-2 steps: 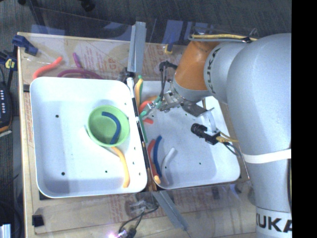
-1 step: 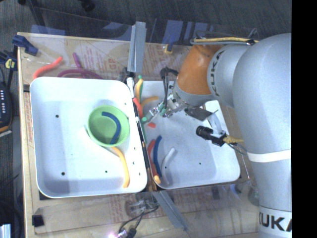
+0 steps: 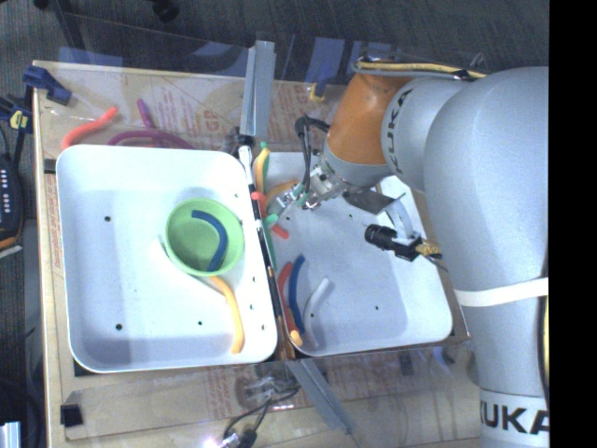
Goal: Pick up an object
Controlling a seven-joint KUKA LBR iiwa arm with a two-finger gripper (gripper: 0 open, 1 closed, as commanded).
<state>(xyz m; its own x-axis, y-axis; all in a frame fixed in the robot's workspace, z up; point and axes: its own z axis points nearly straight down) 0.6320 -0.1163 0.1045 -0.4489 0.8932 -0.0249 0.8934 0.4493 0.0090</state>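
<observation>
White bins (image 3: 93, 250) on a wooden bench (image 3: 187, 96), dark carpet floor (image 3: 373, 7), fingers (image 3: 297, 199) state unclear

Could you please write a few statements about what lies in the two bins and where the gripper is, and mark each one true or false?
1. The green bowl sits in the left bin. True.
2. The bowl holds a red curved piece. False: the piece in it is a blue curved piece.
3. The gripper is over the right bin, near the wall shared with the left bin. True.
4. A yellow strip lies in the right bin. False: it lies in the left bin, running from the bowl toward the near edge.
5. A white piece lies on the right bin's floor. True.
</observation>
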